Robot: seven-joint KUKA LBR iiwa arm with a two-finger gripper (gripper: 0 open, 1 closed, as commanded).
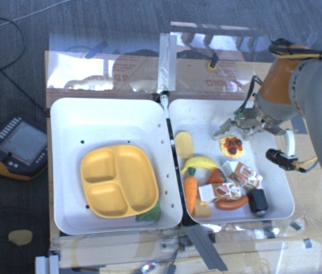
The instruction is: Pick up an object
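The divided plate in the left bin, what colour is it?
Yellow; the divided plate shows best in the camera view.

Arm over the right bin, toy food below it

The gripper [233, 129] hangs above a small round red-and-yellow toy [232, 146] in the right bin [206, 110]. Nearer the front lie a banana [200, 164], carrot [190, 194], sausage [232, 203], a printed packet [244, 176] and a black block [257, 201]. The left bin [69, 119] holds a yellow divided plate [119, 180] with something green [148, 214] at its front edge.
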